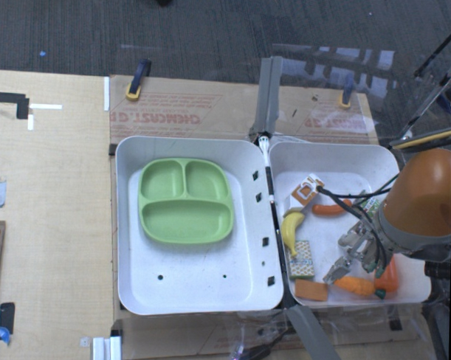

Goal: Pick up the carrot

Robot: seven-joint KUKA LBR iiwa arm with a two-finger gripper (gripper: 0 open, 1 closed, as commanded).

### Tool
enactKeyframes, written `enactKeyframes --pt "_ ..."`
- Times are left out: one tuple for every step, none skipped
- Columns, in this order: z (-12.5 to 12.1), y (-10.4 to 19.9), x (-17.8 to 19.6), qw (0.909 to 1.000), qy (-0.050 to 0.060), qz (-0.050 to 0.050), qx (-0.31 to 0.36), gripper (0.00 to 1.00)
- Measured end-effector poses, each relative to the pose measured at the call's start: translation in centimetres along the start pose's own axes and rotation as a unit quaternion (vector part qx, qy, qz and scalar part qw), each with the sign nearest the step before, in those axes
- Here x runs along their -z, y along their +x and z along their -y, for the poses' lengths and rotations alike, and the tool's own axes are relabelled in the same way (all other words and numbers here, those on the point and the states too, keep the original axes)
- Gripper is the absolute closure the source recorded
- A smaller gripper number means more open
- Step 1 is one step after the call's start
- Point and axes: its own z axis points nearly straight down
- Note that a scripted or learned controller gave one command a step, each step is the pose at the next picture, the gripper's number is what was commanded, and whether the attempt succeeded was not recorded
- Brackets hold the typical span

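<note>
Gripper (336, 272), finger state indiscernible, low in right bin (410, 299) beside carrot (357, 286); likely miss or wrong grab, given crowding banana (291, 231) and orange block (311, 291).

The left bin (128, 231) holds a green divided plate (185, 201). In the right bin (337, 159), the gripper (339, 269) hangs low with its fingers (334, 273) spread just beside the carrot (357, 286), near a banana (292, 228), a sausage (328, 209) and an orange block (311, 291).
</note>
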Motion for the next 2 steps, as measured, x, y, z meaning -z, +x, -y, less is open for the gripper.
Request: enactKeyframes --pt "0.0 -0.1 0.9 1.0000 -0.001 0.001 -0.002 1.00" --pt "-4.5 3.3 10.0 0.9999 0.000 0.001 -0.016 1.00"
